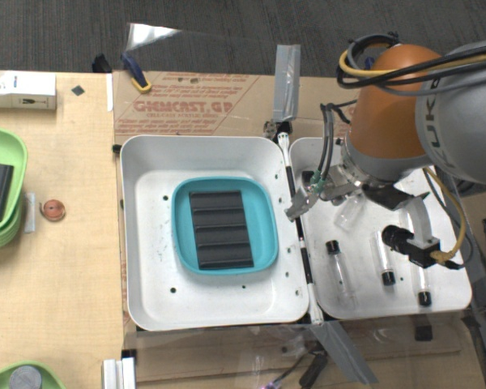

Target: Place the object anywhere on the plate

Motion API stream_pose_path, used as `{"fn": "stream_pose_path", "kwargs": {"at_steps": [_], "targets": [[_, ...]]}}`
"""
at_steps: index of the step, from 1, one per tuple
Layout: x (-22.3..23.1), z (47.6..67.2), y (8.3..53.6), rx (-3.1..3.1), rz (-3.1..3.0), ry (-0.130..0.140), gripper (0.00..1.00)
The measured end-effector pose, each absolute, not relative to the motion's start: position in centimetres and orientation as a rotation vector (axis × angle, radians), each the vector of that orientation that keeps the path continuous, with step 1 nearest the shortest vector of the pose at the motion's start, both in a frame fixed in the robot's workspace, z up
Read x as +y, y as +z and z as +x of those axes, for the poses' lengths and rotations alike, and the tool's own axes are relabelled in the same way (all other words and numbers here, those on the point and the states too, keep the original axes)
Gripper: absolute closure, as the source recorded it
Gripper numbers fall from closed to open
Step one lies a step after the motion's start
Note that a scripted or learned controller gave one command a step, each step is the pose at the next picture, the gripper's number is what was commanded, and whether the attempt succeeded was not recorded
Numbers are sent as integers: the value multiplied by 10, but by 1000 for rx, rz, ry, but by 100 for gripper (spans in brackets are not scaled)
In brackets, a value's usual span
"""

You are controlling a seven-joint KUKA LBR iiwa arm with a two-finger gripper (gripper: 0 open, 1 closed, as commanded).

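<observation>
The arm (437, 136) is in from the right, its orange band (397, 96) bulking over the back of the right bin (364, 300). The pincer (306, 194) sits low at that bin's left wall, right on the divide between the two bins. The wrist hides it from above, so I cannot tell whether it is wide or narrow, or whether anything is in it.

Just right of the pincer, a pale clear shape (348, 211) lies on the bin floor, too faint to name. Nearer the camera and to the right lie three clear vials with black caps. The nearest vial (335, 264) has its long axis running front to back, cap at the far end, pointing towards the pincer. The middle vial (385, 264) and the far-right vial (422, 286) lie roughly parallel to it, caps at the near end, pointing away.

Left of the pincer, across the divide, the teal plate (263, 217) sits in the left bin (146, 241), a black ridged insert (221, 229) lying on it. All three vials are well apart from it.
</observation>
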State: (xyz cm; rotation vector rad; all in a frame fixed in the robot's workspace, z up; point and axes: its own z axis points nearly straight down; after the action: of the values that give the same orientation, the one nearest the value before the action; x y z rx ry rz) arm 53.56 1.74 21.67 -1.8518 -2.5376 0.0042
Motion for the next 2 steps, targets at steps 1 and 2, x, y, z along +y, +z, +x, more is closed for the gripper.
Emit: {"fn": "stream_pose_path", "kwargs": {"at_steps": [1, 2], "targets": [[82, 483, 212, -2539, -1848, 6, 0], [14, 516, 197, -2542, -1845, 6, 0]]}}
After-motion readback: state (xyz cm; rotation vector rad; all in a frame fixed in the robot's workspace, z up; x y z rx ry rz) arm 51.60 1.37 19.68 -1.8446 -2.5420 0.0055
